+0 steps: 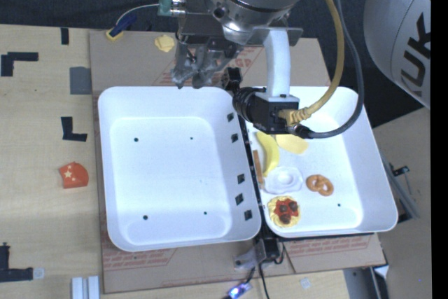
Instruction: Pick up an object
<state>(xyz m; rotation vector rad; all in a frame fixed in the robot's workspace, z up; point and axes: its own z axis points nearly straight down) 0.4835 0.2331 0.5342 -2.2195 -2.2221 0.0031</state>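
Observation:
My gripper (195,72) hangs over the far rim of the left bin (112,105), near its back right corner, with nothing visible in it. The right bin (364,171) holds a yellow banana (268,152), a pale yellow piece (292,144), a white round item (283,181), a brown pretzel (320,185) and a small round tart with red topping (283,211). All of these lie to the right of and nearer than the gripper, apart from it.
A black unit with a yellow cable (264,110) sits on the arm over the divider between the bins. On the bench outside lie a red object (73,175) at the left, a small yellow item (164,43) and a blue and yellow item (120,27) at the back.

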